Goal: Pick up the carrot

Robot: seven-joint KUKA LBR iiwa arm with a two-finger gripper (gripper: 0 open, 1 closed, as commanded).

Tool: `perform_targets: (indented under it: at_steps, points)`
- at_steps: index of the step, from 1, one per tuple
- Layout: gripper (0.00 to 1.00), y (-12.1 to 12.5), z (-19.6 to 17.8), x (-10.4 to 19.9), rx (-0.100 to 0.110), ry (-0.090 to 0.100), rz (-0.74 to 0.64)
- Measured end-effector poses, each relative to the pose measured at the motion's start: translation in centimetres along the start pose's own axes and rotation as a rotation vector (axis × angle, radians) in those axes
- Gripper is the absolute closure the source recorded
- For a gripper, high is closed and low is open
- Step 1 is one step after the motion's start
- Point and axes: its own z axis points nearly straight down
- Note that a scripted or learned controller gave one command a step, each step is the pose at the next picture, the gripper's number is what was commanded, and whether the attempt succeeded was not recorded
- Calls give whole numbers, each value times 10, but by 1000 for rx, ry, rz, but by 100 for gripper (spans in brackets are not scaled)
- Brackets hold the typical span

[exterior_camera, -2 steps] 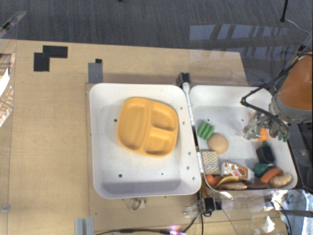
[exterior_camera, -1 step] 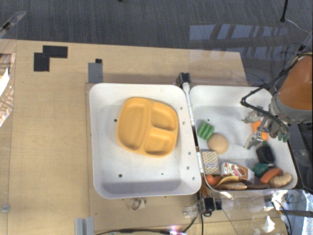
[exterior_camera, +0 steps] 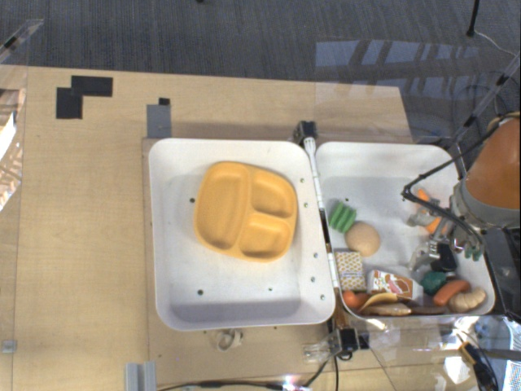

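The carrot [exterior_camera: 453,289], orange with a green top, lies near the front right corner of the right bin [exterior_camera: 383,169]. My gripper [exterior_camera: 438,249] hangs over the right side of that bin, just behind the carrot and close above it. Nothing shows as held in it. The arm's orange band [exterior_camera: 495,173] sits at the view's right edge.
Around the carrot lie a beige potato-like piece [exterior_camera: 470,300], a banana [exterior_camera: 383,302], a small carton [exterior_camera: 391,283], a patterned box [exterior_camera: 349,268], a beige round item [exterior_camera: 363,239] and a green ridged piece [exterior_camera: 342,216]. The left bin [exterior_camera: 171,283] holds a yellow divided plate [exterior_camera: 244,210].
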Motion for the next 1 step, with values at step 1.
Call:
perform_targets:
  at_steps: [1]
  points:
    - [0, 26, 3, -94, -1, 6, 114]
